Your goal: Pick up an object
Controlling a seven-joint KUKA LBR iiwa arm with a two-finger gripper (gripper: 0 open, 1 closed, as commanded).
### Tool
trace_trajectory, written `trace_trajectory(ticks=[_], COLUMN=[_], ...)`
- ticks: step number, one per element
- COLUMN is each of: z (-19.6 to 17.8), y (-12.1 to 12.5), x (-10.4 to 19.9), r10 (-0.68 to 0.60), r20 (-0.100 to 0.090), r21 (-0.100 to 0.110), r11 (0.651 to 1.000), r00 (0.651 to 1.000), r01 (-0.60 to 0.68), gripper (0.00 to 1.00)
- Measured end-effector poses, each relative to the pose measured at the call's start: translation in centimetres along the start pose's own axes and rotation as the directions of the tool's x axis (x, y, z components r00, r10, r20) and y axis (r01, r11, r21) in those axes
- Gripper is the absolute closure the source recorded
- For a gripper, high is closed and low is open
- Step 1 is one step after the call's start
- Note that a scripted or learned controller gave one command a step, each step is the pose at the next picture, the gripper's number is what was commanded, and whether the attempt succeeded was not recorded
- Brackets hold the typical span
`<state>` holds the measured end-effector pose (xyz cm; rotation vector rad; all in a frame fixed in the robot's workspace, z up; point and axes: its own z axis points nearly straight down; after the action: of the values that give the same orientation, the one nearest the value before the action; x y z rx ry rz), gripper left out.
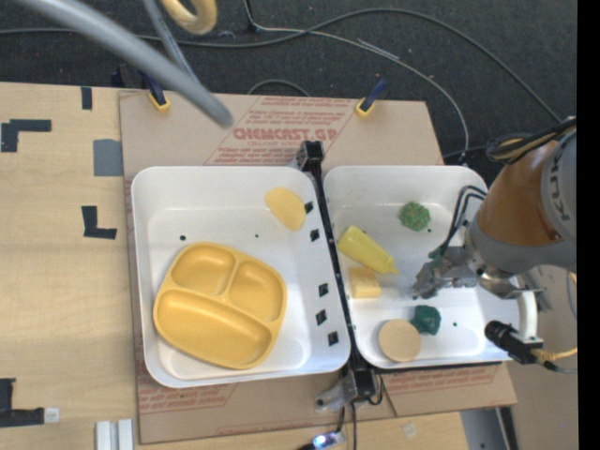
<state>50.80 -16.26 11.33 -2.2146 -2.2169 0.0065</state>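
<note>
Camera view has the fingers [429, 287] down in the right-hand shallow white bin [450, 178], and I cannot tell how far apart they stand or whether they grip anything. Just below them lies a small dark green lump [427, 320], with a round tan disc [400, 340] beside it.

"CHEMCAST GP" on cardboard sheet [272, 131]

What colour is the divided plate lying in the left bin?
Yellow all over: the divided plastic plate, seen in the camera view, lies in the left white bin.
</note>
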Motion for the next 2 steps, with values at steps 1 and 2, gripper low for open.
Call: trace_trajectory(ticks=[1, 2], z=[-6.1, -12.3], y=[-0.2, -0.1], x=[0.0, -0.1], r10=[0.000, -0.001], r20=[0.004, 0.004], r21=[-0.010, -0.012], r11=[1.000, 1.000], r00=[1.000, 1.000], r01=[0.000, 0.001], gripper=[1.00, 1.00])
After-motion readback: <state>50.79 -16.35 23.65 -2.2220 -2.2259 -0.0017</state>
